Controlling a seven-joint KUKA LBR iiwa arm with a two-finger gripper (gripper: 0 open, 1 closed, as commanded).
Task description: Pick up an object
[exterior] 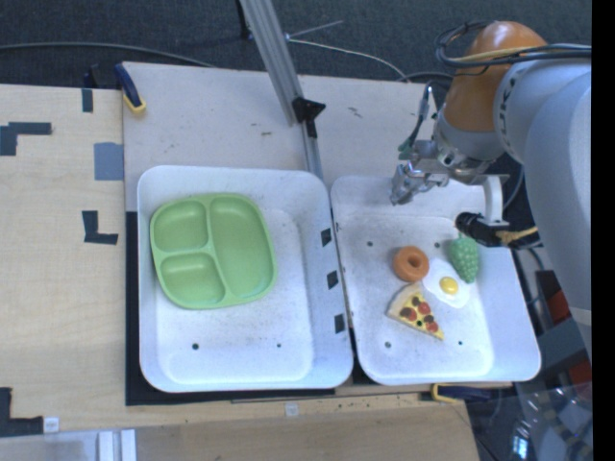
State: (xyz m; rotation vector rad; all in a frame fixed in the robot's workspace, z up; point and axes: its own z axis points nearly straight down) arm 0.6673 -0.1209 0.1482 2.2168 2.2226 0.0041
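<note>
Donut [411,263], small, light, probably rigid plastic: best pinched across the ring's outer edge. Gripper [402,192] above right bin [384,353], far corner; jaw state impossible to tell.

The left bin [163,353] holds a green tray [211,250] with three compartments. A metal pole [277,60] stands behind this bin, at its far right corner. A blue-yellow clamp [130,89] lies beyond its far left corner.
</note>
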